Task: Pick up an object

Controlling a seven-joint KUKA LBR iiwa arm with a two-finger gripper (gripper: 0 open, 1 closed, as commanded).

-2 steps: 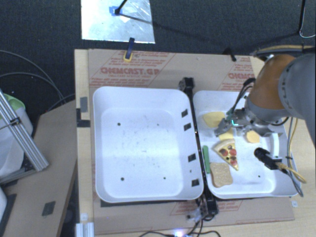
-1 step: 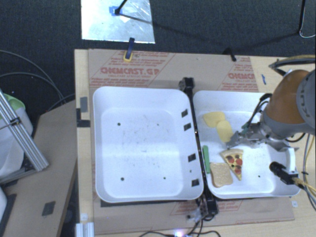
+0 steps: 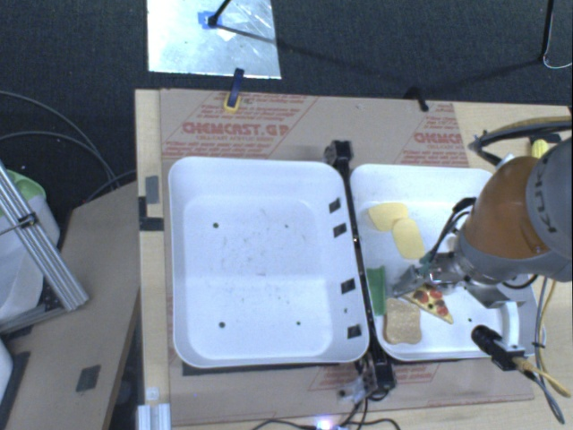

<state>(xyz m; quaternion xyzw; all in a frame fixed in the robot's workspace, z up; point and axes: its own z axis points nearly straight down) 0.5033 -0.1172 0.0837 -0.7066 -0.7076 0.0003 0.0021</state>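
"Where is the arm (image 3: 515,213) right now?"

"It reaches in from the right, over the right bin (image 3: 448,179). The gripper (image 3: 421,280) hangs low, just by a toy pizza slice (image 3: 436,302)."

"Does the gripper have the pizza slice?"

"It does not look so. The slice lies flat on the bin floor, just to the right of the fingers. Nothing can be seen between them. Whether they are spread or pressed together cannot be told; they are too small and dark."

"What else is in that bin?"

"Two yellow pieces (image 3: 398,227) lie farther back, touching each other. A tan bread slice (image 3: 402,322) lies at the near side, just left of the pizza slice. A green strip (image 3: 376,287) sits by the left wall. The left bin (image 3: 260,173) has only small dark marks on its floor."

"So how should the arm do this step well?"

"It should pick one thing, most likely the pizza slice, since that is closest. The fingers should come down with one on each side of it. The slice is flat and thin, so they need to go right down to the floor before they close."

"What could go wrong?"

"The fingers might slide over the top and close on air. They could also bump the bread, which is very near. Going slow and straight down would help, and then lifting only once the slice is pinched."
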